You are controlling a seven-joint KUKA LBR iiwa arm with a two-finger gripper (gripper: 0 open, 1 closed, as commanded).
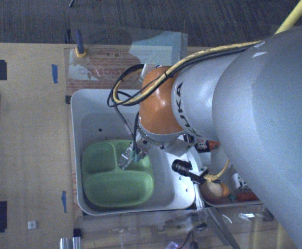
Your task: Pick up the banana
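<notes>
Seeing the grey arm (pixel 254 113) reaching in from right of the white bin (pixel 94 121) and blocking that whole side. Looking left of the bin onto a pale wooden desk (pixel 26 154), and beyond the bin onto dark carpeted floor (pixel 140 9). Finding a green divided tray (pixel 117 188) lying inside the bin, close to its near wall. Catching the jaws hovering over the tray's far right compartment, blurred; not being able to tell whether open or closed. Making out a second bin (pixel 228 203) just right of the white bin, mostly hidden under the arm, holding a round brownish thing (pixel 213 190) and something red (pixel 244 196), neither nameable. Not being able to tell where the banana is lying. Spotting blue tape (pixel 54 73) on the desk left of the bin.
</notes>
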